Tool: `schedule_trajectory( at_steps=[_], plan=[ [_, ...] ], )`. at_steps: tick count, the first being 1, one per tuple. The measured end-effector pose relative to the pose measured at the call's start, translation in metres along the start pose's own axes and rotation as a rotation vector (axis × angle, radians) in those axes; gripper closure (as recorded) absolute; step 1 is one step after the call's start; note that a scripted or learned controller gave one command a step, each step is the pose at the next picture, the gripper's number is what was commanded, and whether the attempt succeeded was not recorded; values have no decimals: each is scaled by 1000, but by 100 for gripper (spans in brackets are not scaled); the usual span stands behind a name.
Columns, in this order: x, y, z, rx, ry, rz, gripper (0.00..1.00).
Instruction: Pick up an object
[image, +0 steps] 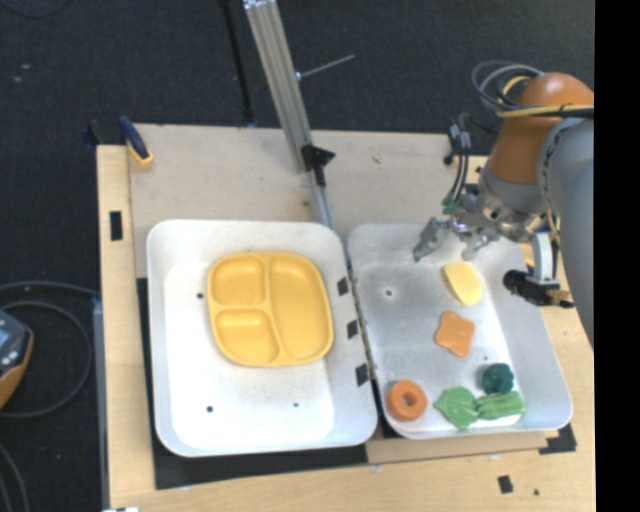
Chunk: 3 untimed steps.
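Observation:
My gripper (452, 243) hangs over the far end of the right bin (395, 300), open, with nothing between its fingers. Just below it lies a pale yellow piece (463, 282). Further toward the front sit an orange chunk (455, 333), an orange ring (407, 400), a dark green lump (497, 378) and a light green leafy piece (478, 407).
The left bin (180, 400) holds a yellow divided plate (270, 307). A metal pole (290, 100) rises from behind the bins. The arm's grey body and orange band (530, 130) occupy the upper right.

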<state>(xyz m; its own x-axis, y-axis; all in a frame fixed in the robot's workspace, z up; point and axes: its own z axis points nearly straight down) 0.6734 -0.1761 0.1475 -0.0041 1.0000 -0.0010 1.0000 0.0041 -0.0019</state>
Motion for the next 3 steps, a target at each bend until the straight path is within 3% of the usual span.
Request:
schedule_trajectory(
  at_steps=[1, 2, 3],
  plan=[
    [-1, 2, 47, -9, -4, -3, 0],
    [-2, 3, 32, -12, -6, -5, 100],
    [-8, -4, -25, -8, -1, 3, 100]
  ],
)
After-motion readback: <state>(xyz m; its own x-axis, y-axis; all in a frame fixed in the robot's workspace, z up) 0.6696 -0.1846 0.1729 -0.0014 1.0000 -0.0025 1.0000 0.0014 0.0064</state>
